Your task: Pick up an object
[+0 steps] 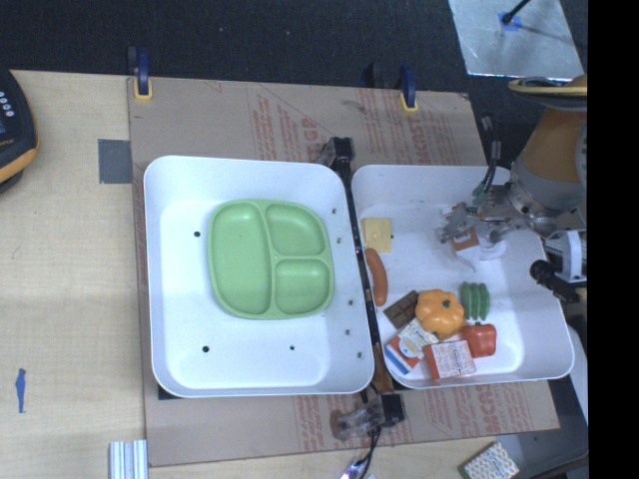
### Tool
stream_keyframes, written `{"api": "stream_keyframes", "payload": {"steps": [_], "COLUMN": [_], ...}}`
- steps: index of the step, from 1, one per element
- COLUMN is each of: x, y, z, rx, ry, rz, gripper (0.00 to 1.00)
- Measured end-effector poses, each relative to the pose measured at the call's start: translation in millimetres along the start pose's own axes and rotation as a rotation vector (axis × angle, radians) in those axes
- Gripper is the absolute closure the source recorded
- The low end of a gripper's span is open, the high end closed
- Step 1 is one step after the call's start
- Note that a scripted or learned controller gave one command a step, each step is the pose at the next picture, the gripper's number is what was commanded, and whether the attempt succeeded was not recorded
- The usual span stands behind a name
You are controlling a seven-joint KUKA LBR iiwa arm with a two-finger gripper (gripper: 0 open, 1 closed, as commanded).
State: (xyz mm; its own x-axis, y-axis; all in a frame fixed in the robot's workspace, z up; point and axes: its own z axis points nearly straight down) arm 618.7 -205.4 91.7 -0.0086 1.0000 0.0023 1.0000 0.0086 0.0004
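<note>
The orange pumpkin (440, 312) lies just nearward and left of your gripper (469, 230), whose state you cannot tell here.

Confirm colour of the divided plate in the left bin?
Pale green, plain. The divided plate shows clearly in the camera view.

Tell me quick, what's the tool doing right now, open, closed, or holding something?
Tool: over the right bin, near its upper middle. Open or closed cannot be told from this view, and nothing can be seen held in it.
</note>
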Motion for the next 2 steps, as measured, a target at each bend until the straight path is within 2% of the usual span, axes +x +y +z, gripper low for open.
{"api": "stream_keyframes", "payload": {"steps": [1,2], "x": [8,81], "y": [-143,-42], "z": [-29,-205], "rx": [0.013,-0.020], "ry": [0.001,-0.005], "rz": [0.009,-0.007], "gripper": [0.00,0.00]}}
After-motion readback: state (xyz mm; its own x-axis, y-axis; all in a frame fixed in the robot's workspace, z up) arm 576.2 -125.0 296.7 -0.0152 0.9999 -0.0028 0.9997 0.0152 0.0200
